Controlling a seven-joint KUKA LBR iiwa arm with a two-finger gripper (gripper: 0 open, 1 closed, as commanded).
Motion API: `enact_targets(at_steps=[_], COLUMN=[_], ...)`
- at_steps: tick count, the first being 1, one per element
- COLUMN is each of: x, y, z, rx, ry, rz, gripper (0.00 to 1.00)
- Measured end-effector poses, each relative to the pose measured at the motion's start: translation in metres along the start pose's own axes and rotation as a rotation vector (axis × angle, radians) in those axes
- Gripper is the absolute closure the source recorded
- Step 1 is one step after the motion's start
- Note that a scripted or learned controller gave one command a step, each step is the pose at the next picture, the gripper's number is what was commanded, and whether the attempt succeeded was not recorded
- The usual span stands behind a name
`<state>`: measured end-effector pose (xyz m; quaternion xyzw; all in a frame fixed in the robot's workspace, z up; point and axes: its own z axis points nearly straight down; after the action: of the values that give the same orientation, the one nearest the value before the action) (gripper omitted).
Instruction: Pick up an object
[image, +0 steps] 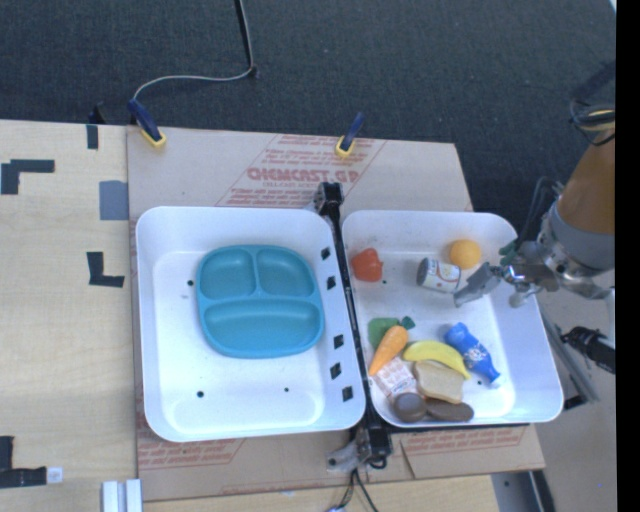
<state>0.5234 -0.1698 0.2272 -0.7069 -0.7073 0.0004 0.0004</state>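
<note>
Lying beside end effector (497, 283): can (437, 274)

A small white can (437, 274) is seen lying on its side just left of the tool (497, 279), with an orange ball (463, 252) touching it above. A blue bottle (471, 352) lies tilted below the tool. Farther left are found a yellow banana (434, 353), a carrot (391, 346) and a red piece (367, 265).

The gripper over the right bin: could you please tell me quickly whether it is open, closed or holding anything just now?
Gripper: over the right bin, beside the can; open or closed cannot be told.
</note>
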Motion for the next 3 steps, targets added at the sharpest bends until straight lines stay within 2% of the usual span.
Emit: enact_targets(at_steps=[1, 2, 3], x=[0.0148, 0.0135, 0.0135], y=[-0.0157, -0.0152, -0.0153], z=[0.1411, 0.1312, 0.1313], rx=[-0.003, -0.005, -0.005], ry=[0.001, -0.002, -0.002], rz=[0.000, 0.001, 0.001], gripper=[0.00, 1.00, 0.00])
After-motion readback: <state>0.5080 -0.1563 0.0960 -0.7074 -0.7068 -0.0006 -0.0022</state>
